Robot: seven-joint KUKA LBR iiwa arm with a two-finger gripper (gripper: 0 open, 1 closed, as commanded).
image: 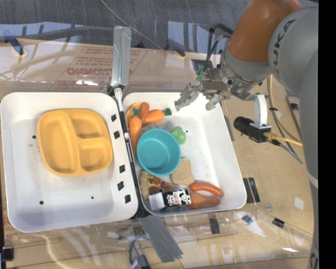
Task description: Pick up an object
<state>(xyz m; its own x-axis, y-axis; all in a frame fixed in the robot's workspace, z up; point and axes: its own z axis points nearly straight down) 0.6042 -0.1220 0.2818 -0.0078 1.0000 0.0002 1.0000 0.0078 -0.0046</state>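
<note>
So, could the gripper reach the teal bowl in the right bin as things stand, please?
Probably yes. The gripper hangs open over the right bin's far end, and the teal bowl sits upright on top of the toys, nothing covering it. Its wide rim might be awkward to grasp.

Two white bins sit side by side on the bench.
</note>
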